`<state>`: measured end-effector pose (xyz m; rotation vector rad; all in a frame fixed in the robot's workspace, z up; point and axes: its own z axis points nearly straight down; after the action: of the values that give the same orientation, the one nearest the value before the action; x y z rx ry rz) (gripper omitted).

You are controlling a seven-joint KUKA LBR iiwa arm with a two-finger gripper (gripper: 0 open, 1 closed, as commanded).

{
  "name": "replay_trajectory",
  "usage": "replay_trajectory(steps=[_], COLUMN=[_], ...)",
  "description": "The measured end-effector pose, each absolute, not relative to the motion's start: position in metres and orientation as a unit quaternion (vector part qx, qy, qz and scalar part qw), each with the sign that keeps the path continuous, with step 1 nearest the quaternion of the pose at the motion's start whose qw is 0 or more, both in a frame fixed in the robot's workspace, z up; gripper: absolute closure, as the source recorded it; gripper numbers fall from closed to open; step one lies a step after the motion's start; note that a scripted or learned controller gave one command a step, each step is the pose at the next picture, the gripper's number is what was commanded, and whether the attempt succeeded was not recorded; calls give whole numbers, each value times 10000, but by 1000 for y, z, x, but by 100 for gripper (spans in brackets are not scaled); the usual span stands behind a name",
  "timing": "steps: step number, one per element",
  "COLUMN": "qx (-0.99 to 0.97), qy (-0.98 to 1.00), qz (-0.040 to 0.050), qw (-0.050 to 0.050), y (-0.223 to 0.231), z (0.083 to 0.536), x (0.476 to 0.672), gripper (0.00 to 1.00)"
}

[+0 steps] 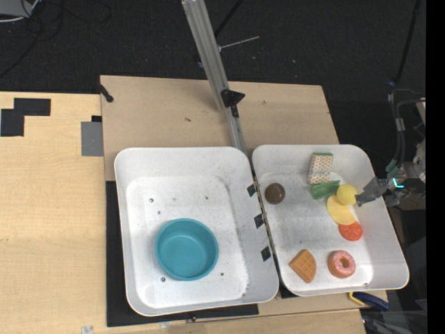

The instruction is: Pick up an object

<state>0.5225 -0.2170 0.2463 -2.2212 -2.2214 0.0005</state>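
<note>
Tool (363,198) sitting at rt edge of rt bin (379,270), tip touching or just beside the yellow duck-like toy (341,206); can't tell its state, too small. Toy lying w/ green piece (324,189), checkered block (320,167), red piece (351,231), pink donut (341,263), waffle wedge (303,265), brown ball (274,193). Teal bowl (186,248) resting in lt bin (139,179).
</note>
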Motion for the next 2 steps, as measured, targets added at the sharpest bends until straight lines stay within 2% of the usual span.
replay_trajectory(steps=[1,2], qx=[-7071,-7068], qy=[-7071,-7074], qz=[2,13], qw=[1,25], y=[-217,-212], z=[246,185], x=[523,518], gripper=[0,0])
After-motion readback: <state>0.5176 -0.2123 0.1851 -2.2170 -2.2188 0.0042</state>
